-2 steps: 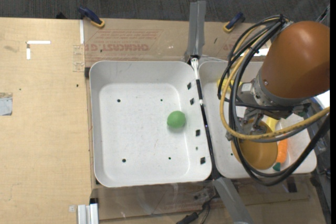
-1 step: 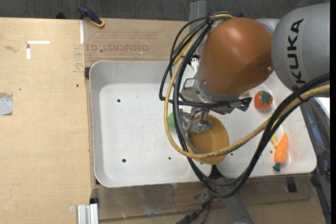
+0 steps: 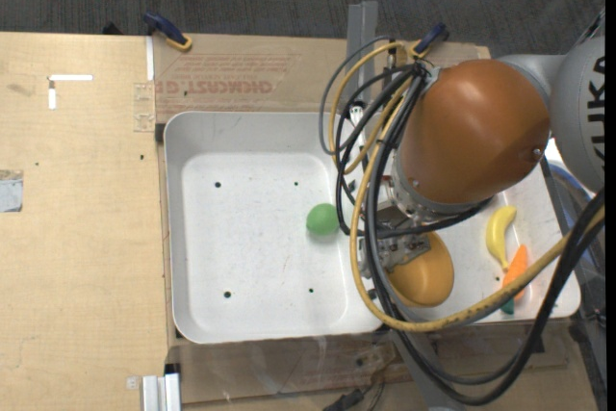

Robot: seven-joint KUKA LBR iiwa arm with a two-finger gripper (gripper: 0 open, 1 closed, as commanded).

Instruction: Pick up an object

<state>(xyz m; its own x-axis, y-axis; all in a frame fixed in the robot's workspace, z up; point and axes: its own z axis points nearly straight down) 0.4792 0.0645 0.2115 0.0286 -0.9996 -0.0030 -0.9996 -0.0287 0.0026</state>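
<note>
A small green ball (image 3: 322, 219) lies in the left bin (image 3: 192, 207), near its right wall. In the right bin I see a yellow-orange round object (image 3: 428, 274), a yellow banana (image 3: 499, 234) and an orange carrot-like piece (image 3: 514, 272). My gripper (image 3: 402, 248) hangs under the orange wrist band, low over the yellow-orange object at the right bin's left side. The wrist and cables hide most of the fingers.
The arm's orange band (image 3: 472, 132) and a bundle of black and yellow cables (image 3: 371, 159) cover much of the right bin. Brown cardboard (image 3: 226, 77) lies behind the left bin, and a wooden benchtop (image 3: 72, 207) stretches to the left.
</note>
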